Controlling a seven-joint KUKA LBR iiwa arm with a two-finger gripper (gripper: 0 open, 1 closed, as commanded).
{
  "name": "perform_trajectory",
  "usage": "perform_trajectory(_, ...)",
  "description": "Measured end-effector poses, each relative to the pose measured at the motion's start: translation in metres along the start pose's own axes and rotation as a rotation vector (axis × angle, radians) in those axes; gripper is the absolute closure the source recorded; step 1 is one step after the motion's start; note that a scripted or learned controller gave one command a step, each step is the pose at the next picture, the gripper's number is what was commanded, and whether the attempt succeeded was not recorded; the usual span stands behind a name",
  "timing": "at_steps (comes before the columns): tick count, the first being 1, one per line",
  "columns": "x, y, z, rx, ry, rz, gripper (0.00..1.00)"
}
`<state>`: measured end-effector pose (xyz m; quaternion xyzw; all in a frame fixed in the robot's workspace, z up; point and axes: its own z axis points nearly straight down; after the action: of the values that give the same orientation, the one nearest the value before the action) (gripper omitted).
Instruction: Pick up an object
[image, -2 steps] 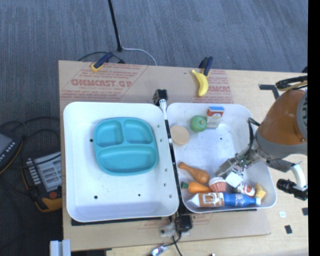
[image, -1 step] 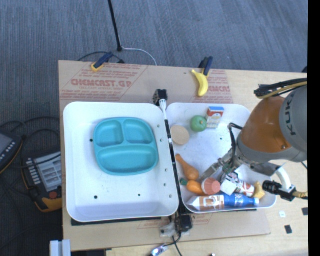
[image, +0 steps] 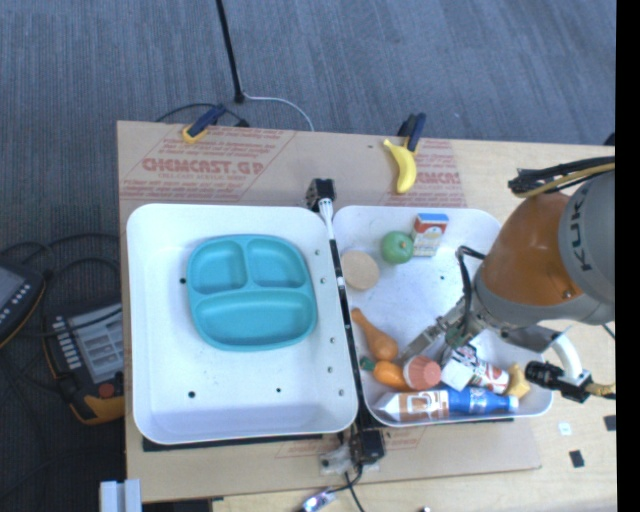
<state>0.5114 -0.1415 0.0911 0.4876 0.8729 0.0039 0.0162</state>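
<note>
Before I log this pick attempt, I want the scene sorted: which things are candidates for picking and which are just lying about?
Candidates, in the right bin:
hand, low among them
green apple
small carton
tan disc
carrots
tube

Lying about:
blue divided plate in the left bin
banana on the board

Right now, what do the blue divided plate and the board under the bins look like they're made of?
The blue divided plate looks like moulded plastic: one even turquoise colour, rounded compartment ridges, a soft matte sheen. The board under the bins looks like brown cardboard or fibreboard: a flat dull tan surface with red printed lettering. Which one is unclear.
</note>
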Motion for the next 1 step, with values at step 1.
perform_trajectory(1,0.0001,0.0,0.0,0.0,0.0,0.0,0.0)
